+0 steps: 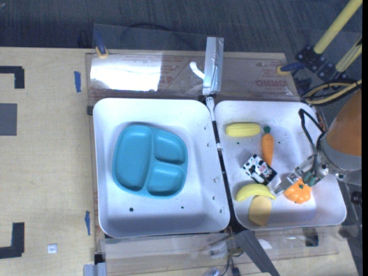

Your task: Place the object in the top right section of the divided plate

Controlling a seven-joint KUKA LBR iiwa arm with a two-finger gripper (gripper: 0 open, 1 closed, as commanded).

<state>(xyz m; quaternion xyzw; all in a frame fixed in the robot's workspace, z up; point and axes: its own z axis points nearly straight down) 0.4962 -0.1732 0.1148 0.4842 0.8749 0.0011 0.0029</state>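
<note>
Two white bins [109, 154]: one blue plate [150, 160], six toys (tool [303, 179] grip unclear).

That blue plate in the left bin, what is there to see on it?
The divided plate is light blue, looks like smooth plastic, and has rounded corners. Raised ridges split it into three sections: one long one on the left and two smaller ones stacked on the right. It lies flat, slightly turned, near the middle of the left bin. Nothing lies in it.

1 fixed camera looks down, slightly slanted, on 2 white bins [103, 154].
</note>
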